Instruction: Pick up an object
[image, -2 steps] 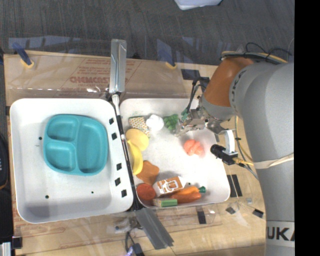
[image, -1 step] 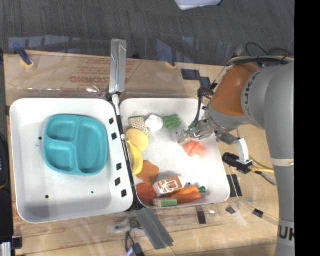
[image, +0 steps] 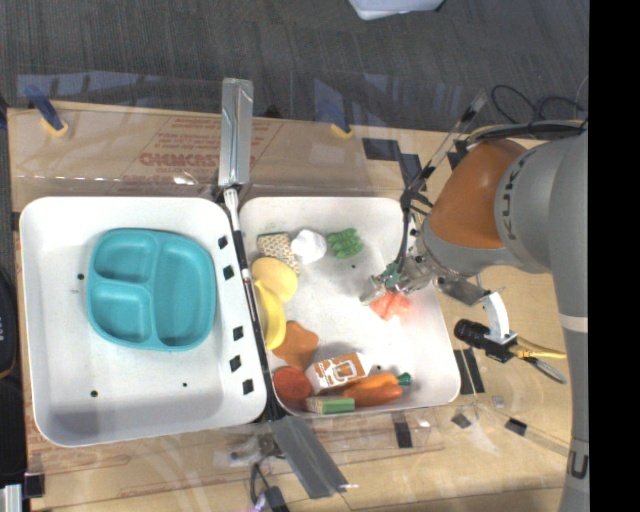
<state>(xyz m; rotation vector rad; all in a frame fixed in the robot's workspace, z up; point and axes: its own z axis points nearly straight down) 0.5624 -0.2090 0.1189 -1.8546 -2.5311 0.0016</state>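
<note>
Camera view: the left white bin (image: 60, 400) holds a teal divided plastic plate (image: 152, 287); the right white bin (image: 440, 372) holds toy foods. A small red-orange toy (image: 392, 304) lies touching the claw (image: 394, 281) at its six o'clock; whether the claw grips it I cannot tell.

Single fixed camera above the bench (image: 120, 470), looking down at a slant on both bins (image: 50, 400).

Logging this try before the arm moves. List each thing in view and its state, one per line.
gripper: low in the right bin, at a red-orange item
red-orange item: lying on the bin floor
teal divided plate: flat in the left bin
banana: lying by the divider
carrot: lying at the near wall
</note>
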